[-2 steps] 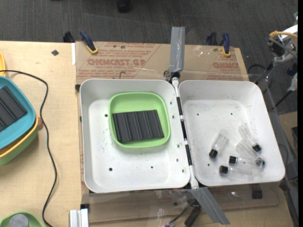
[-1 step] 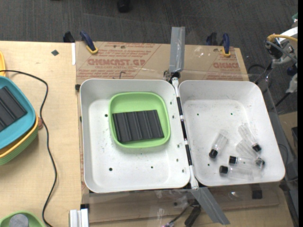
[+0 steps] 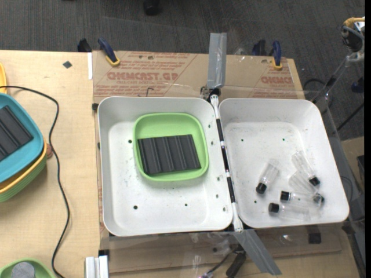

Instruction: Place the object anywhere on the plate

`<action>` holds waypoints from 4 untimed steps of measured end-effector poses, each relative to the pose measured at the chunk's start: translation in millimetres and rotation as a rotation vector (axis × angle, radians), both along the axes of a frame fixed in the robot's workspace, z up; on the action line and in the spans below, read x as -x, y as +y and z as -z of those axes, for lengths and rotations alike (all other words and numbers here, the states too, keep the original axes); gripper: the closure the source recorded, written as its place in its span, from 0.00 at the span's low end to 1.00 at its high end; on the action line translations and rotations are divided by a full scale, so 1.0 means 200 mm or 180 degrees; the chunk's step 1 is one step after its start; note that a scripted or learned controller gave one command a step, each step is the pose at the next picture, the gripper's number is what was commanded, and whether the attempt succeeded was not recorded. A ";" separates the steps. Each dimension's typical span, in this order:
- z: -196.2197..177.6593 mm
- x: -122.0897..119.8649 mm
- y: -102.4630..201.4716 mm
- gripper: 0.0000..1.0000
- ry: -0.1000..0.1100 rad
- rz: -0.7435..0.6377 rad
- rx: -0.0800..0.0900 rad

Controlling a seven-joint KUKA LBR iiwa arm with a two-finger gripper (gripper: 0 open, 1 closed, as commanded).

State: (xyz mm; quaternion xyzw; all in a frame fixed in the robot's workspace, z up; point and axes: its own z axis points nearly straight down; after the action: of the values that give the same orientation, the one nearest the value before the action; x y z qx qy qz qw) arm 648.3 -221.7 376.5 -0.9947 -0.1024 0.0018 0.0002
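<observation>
Bench: right bin [image 3: 324,132] | maybe four vials [image 3: 290,190] | green plate [image 3: 170,147]

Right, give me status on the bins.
Green plate in left bin, dark ridged mat on it. Clear vials loose in right bin, lower right corner. Path between bins open.

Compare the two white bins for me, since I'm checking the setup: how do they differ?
The left bin holds a green plate with a dark ribbed insert; the right bin holds several small clear vials with black caps. The left bin's load sits toward its far side, the right bin's vials cluster in its near right corner. Both are shallow, white and similar in size, side by side.
</observation>
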 end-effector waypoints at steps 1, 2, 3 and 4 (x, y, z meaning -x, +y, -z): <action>0.22 0.00 0.00 0.00 0.0006 0.0011 -0.0001; 0.08 -0.03 0.01 0.00 0.0001 -0.0023 -0.0001; 0.19 -0.03 0.01 0.00 0.0006 -0.0002 0.0000; 0.24 -0.01 0.01 0.00 0.0004 0.0010 0.0000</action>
State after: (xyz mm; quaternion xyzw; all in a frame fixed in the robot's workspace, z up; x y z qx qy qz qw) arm 650.1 -220.6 329.1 -0.9949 -0.1009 0.0024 0.0003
